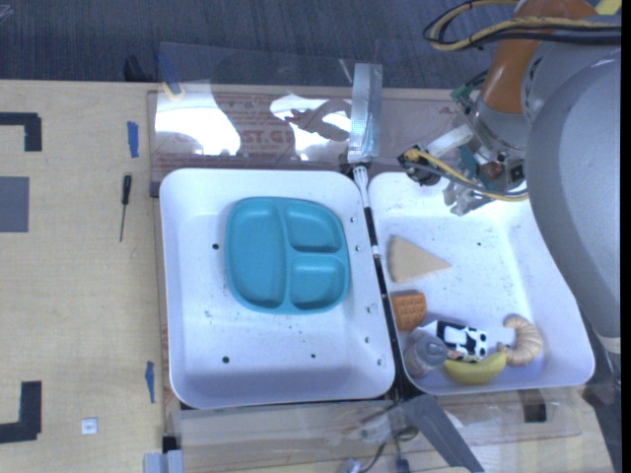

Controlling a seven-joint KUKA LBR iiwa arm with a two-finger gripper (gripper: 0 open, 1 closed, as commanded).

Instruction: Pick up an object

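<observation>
in the camera view, two shallow white bins sit side by side on a pale wooden bench (pixel 69 294). the left bin (pixel 187 353) fills the middle of the frame and holds a teal divided plate (pixel 287 254), lying flat and a little above the bin's centre. the right bin (pixel 537 264) lies right of centre, and its objects crowd toward the lower part: a tan wedge (pixel 414 260) near its left wall, an orange waffled piece (pixel 408 308) just below that, then at the bottom a grey round object (pixel 426 352), a black and white toy cow (pixel 464 340) resting against a yellow banana (pixel 475 367), and a tan croissant (pixel 525 338) to their right, touching the banana's end. the grey arm with its orange band comes in from the upper right, and the gripper (pixel 463 190) hangs over the upper part of the right bin, well apart from the clustered objects; whether it is open or closed cannot be told here. nothing is seen held by it. a clear sheet with glare stands behind the bins in the upper middle.
</observation>
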